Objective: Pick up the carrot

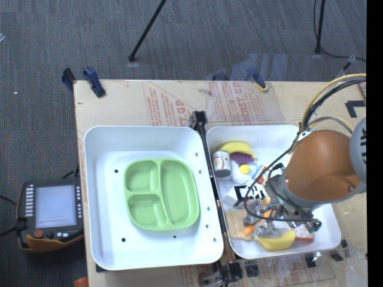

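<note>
Arm low over the right bin's crowded front edge

The gripper [270, 213] sits just above the carrot [258, 225] near the bin's [333, 239] front wall; whether it is spread or pressed together cannot be told. The green tray [161, 194] lies centred in the left bin [96, 160].

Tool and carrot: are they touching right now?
Cannot tell. In the camera view the tool is low in the right bin, directly over an orange bit that may be the carrot, but wrist and cables hide any contact or gap.
</note>
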You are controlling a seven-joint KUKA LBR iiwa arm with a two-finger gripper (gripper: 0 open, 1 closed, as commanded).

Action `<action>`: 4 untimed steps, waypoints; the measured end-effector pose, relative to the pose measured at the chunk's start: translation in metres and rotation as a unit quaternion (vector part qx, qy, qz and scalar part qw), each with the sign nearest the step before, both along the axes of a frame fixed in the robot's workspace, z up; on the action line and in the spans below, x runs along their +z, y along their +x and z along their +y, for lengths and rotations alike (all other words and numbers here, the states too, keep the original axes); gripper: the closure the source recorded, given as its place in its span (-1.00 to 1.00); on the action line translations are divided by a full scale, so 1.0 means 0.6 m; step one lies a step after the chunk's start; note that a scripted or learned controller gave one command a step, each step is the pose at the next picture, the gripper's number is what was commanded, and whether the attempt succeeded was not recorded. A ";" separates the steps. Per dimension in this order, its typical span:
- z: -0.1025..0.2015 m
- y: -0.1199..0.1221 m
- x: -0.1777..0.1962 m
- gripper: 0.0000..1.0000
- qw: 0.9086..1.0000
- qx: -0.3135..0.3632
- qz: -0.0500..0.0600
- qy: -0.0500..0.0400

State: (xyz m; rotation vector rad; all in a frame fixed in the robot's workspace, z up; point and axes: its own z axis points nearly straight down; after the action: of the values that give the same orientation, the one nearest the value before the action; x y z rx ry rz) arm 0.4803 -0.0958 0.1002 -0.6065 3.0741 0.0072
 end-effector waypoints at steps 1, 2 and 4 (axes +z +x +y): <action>0.003 0.002 0.015 1.00 1.000 0.000 -0.001 0.001; 0.006 0.003 0.030 1.00 1.000 -0.001 -0.001 0.002; 0.016 0.013 -0.015 1.00 1.000 -0.023 -0.001 -0.001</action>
State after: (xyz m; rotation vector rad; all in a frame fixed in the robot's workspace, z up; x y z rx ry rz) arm 0.4883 -0.0861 0.0910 -0.5367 3.0858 0.0019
